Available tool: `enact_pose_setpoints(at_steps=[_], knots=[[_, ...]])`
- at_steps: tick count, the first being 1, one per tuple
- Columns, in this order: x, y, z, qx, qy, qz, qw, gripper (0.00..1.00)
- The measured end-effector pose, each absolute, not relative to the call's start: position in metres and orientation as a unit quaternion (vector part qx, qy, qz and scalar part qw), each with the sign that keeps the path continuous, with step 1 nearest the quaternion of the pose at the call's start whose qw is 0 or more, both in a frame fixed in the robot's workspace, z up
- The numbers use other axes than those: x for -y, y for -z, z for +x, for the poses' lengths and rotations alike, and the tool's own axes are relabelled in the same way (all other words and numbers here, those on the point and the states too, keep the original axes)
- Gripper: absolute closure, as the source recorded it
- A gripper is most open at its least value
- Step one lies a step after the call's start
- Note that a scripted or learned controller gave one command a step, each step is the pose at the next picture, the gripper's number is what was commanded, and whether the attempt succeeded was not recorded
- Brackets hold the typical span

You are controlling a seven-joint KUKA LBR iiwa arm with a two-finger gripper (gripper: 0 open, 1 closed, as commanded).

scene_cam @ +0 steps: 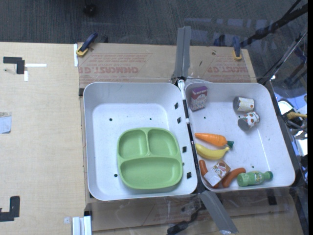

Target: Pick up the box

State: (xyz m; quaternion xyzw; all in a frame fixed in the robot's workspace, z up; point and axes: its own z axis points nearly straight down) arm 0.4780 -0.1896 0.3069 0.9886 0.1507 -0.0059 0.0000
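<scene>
The box (198,98) is small and purple, with a white picture on its front. It stands up in the far left corner of the right bin (274,146), close to the wall that the two bins share. Nothing is touching it.

Off to its right, well apart from it, lies a little white can (243,104). Just below the can is a cup (249,120) with red spots, tipped on its side.

Nearer the front of the bin there is a carrot (211,139). A banana (211,152) lies right under it, and the two touch. Below them is a small pack (216,173), white and orange, between two red sausages (235,176). A green bottle (254,178) lies flat beside the right sausage, near the front wall.

The left bin (98,131) holds a green plate (149,158) with three parts. The plate lies flat near the front of that bin.

Both bins sit on brown card (122,62) on the bench.
</scene>
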Motion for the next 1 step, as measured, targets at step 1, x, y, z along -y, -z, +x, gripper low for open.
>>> enact_pose_setpoints(at_steps=[1], knots=[[0.1895, -0.3139, 0.4784, -0.153, 0.009, 0.988, 0.0, 1.0]])
